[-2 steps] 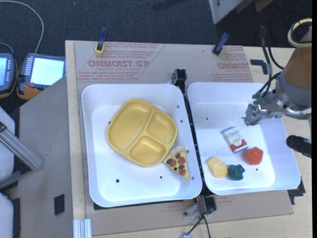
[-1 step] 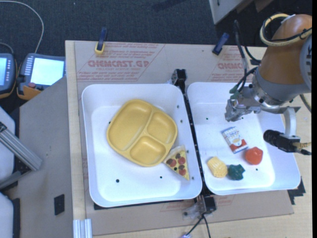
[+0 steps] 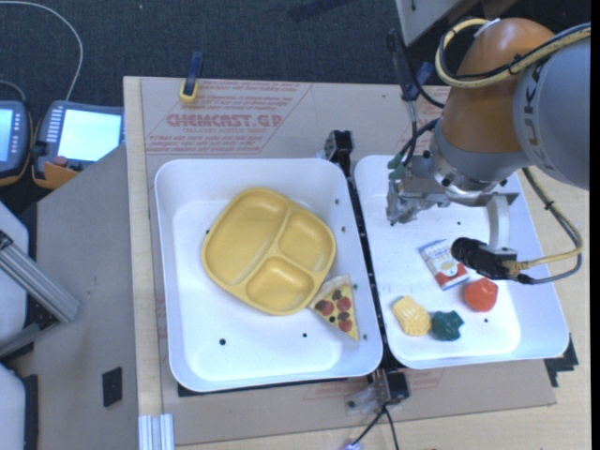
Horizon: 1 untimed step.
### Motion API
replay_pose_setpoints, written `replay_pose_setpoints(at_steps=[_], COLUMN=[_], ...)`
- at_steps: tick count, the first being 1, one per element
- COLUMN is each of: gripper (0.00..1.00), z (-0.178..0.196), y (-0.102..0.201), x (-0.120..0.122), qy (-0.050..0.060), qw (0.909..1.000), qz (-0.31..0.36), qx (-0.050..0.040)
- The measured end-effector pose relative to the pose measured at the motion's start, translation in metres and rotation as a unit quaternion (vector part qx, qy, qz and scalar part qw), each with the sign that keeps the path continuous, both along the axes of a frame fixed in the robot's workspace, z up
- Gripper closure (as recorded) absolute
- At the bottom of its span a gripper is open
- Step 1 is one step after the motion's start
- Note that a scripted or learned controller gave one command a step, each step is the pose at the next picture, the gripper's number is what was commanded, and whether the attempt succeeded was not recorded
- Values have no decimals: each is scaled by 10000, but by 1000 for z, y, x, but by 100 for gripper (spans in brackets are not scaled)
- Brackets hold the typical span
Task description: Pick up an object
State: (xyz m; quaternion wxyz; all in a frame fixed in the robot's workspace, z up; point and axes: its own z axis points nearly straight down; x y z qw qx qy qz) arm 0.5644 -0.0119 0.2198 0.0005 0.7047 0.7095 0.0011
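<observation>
**Toys wait in the right bin**

Toy tomato [image 3: 480, 294] sits near the right bin's [image 3: 539, 331] far edge, beside a small packet [image 3: 442, 262], toy corn [image 3: 411, 316] and a green toy [image 3: 447, 324]. It looks light, hard and round, so it may roll; pinching its middle seems best. The hand [image 3: 405, 204] hangs over the bin's top end, pointing down, well apart from the toys. I cannot tell its grip.

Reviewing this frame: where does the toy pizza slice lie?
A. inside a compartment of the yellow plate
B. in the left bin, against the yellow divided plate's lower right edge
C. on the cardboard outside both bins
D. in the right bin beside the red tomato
B: the toy pizza slice lies on the floor of the left white bin, touching the lower right rim of the yellow divided plate.
</observation>
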Motion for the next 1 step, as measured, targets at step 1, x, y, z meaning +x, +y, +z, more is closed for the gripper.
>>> replay_pose_setpoints(at_steps=[1], gripper=[100], z=[-9], y=[56], x=[2], qy=[19], qw=[10000], qz=[-3], qx=[4])
